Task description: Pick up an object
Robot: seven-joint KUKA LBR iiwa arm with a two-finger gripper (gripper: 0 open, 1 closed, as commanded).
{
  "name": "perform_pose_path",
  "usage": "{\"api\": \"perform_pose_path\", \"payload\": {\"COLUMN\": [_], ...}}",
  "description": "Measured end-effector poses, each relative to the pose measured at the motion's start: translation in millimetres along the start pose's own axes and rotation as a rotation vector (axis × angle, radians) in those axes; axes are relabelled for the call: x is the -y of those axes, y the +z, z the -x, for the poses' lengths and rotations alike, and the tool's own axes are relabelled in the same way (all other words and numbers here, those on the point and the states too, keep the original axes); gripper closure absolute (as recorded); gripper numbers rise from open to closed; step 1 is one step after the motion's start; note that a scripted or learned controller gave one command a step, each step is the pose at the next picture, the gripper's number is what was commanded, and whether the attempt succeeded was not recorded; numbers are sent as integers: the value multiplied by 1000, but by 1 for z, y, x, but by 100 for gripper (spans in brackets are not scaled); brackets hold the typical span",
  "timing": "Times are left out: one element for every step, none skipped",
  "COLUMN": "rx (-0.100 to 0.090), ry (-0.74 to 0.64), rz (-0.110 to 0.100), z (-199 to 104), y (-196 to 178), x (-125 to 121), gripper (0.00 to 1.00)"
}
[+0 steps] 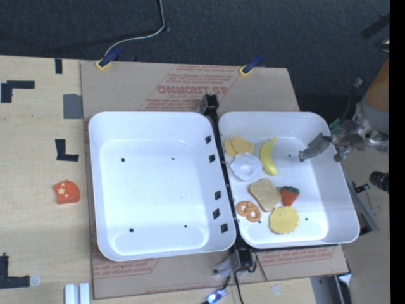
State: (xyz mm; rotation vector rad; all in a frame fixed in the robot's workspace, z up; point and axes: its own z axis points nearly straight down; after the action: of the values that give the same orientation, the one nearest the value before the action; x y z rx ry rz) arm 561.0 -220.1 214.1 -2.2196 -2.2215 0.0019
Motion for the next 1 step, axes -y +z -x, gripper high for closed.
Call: {"api": "perform_pose_path", "payload": {"rx": [4], "ry": [-5], "rz": [11], "z": [3], "y": [110], "x": [-96], "gripper": [0]}}
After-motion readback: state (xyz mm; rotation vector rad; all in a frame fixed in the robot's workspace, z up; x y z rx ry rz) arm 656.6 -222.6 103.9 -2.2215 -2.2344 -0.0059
